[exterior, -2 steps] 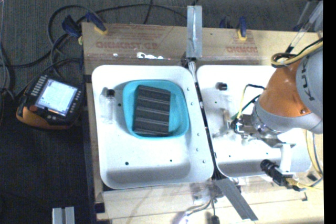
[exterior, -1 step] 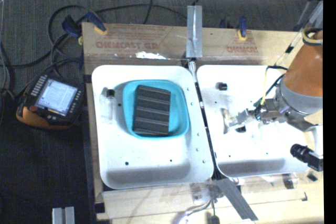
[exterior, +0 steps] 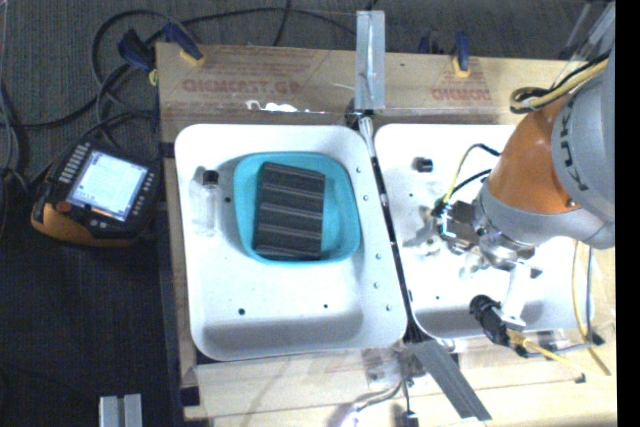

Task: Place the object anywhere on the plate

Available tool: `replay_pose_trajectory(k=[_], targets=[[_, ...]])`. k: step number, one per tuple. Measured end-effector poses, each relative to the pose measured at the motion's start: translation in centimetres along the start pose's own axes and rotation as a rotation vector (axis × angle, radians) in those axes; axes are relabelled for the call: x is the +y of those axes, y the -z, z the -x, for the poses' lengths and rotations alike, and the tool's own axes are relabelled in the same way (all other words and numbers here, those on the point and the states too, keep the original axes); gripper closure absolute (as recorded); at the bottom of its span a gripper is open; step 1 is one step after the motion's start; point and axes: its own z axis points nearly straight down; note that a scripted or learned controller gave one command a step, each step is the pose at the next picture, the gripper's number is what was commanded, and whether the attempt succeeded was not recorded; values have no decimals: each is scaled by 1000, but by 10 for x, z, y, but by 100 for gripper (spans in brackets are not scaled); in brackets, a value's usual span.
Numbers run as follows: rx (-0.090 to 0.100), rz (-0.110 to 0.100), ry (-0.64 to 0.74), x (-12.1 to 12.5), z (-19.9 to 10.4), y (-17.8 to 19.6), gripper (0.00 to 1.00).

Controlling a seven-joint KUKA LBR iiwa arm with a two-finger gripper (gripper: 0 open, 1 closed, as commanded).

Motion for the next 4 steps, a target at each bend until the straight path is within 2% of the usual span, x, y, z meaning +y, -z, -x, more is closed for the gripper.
replay_pose_trajectory(k=[1, 2, 3, 4], targets=[[-1, 3, 103, 34, 50, 36, 0], [1, -1, -246, 7, 19, -5, 0], [-2, 3, -129, 14, 39, 98, 0], [-1, 0, -504, -9, -23, 32, 0]])
